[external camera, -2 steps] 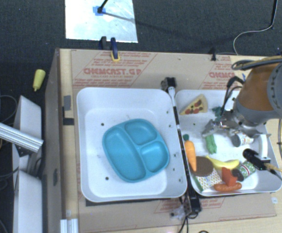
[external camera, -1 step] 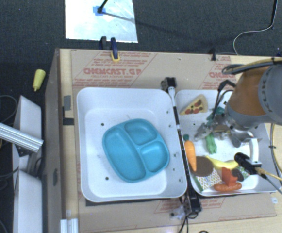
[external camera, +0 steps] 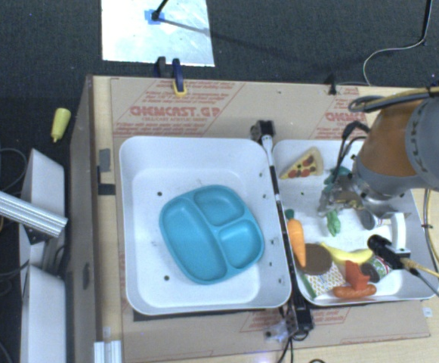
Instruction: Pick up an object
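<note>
Camera view: arm (external camera: 412, 138) reaches in from the right and hangs over the right bin (external camera: 423, 297), wrist low, gripper (external camera: 338, 200) near the middle of that bin. Jaw state cannot be told; the tool end is a dark metallic cluster seen from above, and nothing can be seen held in it. Just below the tool tip lies a small green object (external camera: 332, 221), identity unclear, close enough that contact cannot be ruled in or out. Other candidates in the right bin: a toy pizza slice (external camera: 302, 164) near the upper left corner, well apart from the gripper; a toy carrot (external camera: 296, 240) along the left wall; a banana (external camera: 347, 252) just below the green piece; a brown round piece (external camera: 316, 259) touching the banana; red pieces (external camera: 355, 282) near the bottom edge. The left bin (external camera: 147, 169) holds a blue divided plate (external camera: 211, 233). Judgement: step in hand is the descent or approach onto a target, most likely the green piece; no grasp evident. Next move calls for centring over that piece, closing on it, then lifting straight up clear of the banana beside it.
</note>
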`<state>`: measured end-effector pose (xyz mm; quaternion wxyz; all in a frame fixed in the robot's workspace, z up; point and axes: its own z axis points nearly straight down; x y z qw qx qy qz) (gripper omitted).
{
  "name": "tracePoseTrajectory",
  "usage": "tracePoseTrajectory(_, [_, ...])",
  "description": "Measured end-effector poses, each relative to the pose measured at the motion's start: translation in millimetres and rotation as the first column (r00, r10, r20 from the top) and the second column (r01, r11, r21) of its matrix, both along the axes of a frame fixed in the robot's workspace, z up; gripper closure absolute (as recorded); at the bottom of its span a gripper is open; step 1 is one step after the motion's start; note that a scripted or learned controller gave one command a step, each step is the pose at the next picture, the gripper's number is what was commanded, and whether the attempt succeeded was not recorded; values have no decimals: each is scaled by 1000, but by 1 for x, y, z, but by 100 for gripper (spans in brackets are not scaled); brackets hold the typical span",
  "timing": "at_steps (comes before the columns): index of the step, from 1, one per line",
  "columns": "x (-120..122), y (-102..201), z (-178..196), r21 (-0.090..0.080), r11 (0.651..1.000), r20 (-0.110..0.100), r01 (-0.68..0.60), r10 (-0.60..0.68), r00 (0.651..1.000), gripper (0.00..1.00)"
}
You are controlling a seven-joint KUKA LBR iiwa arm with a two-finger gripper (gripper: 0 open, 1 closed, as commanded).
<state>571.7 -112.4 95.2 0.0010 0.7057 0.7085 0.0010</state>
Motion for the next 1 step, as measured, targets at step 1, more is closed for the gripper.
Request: tracePoseTrajectory(1, [-13, 80, 170, 0, 1000, 2, 0, 0, 1000, 100])
